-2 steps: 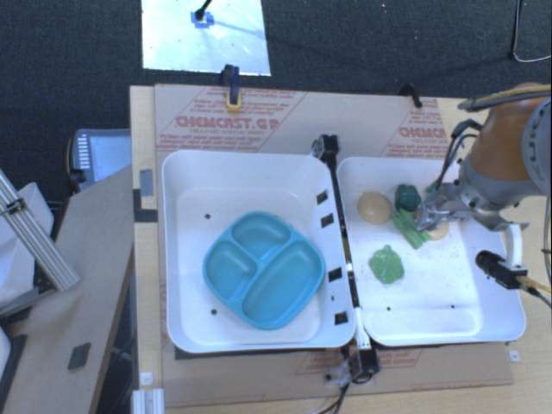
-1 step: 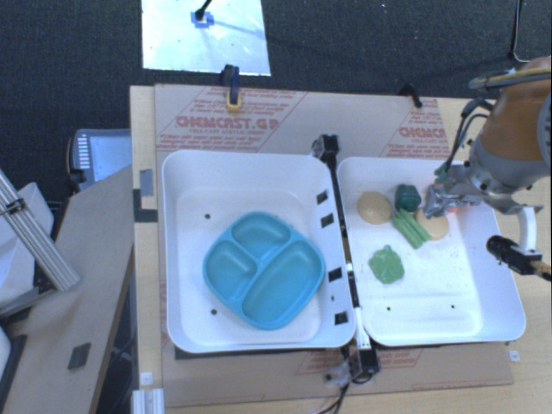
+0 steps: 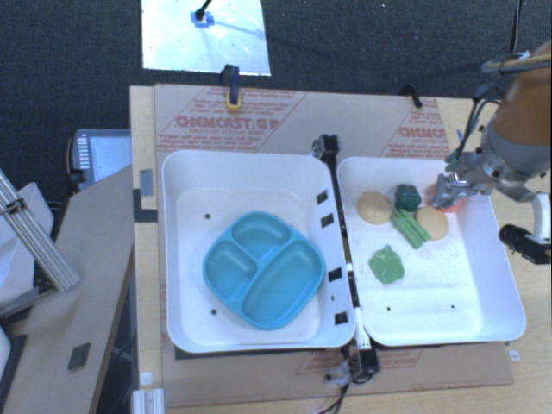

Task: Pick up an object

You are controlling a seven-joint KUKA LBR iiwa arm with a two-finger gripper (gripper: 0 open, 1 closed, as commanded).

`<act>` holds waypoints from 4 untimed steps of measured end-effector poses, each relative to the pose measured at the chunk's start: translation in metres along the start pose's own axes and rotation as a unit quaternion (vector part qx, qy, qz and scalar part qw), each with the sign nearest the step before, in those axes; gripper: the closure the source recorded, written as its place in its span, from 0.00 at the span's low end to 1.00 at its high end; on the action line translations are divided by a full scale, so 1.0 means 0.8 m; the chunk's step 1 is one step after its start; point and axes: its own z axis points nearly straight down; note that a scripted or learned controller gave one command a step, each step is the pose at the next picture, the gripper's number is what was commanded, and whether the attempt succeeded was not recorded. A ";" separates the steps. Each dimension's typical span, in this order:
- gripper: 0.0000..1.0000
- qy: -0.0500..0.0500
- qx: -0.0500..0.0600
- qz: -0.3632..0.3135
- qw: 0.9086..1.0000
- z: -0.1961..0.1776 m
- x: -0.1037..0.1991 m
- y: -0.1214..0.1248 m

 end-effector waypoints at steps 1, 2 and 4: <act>1.00 0.001 0.001 -0.001 1.000 -0.015 0.062 -0.008; 1.00 0.001 0.001 -0.003 1.000 -0.017 0.141 -0.013; 1.00 0.001 0.002 -0.003 1.000 -0.009 0.293 -0.042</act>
